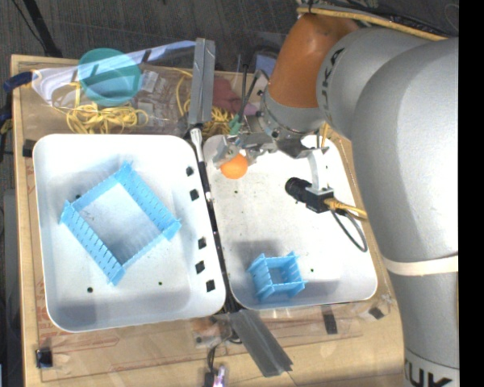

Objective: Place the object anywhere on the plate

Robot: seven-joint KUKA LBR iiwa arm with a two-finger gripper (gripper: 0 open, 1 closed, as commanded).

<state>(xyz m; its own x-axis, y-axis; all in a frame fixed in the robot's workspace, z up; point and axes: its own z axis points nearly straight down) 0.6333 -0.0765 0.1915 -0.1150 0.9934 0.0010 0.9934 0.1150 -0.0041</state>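
Hand [244, 150] low at the eleven o'clock corner of the right shallow white bin [339, 248], hung from the grey, orange-banded arm [306, 63] reaching in from three o'clock. Cannot tell from this slant whether wide, narrow or clamped.

Small orange ball [234, 168] at the hand's seven o'clock, touching its tip or just beside it; grip unconfirmed. Seemingly resting on the bin floor near the far rim, close to the divide between the two bins. Round, so no long axis to line up with, and any approach angle as good as another.

Small blue plastic fence-like frame [276, 289] at six o'clock in the same bin, well apart from the ball. Larger blue plastic frame [89, 244] of the same kind in the middle of the left white bin [64, 297]. No obvious plate in either bin. Past the left bin's twelve o'clock rim, on the wooden desk [145, 345], a teal round dish-like thing [109, 75] under clear wrap beside tangled yellow cord [105, 119]. Possibly the plate, hard to be sure.

Probably the grasping stage, with the carry not yet begun. If aiming for the teal dish, then toward ten o'clock from the hand, across the divide. Main risk: a smooth ball rolling off at a nudge.
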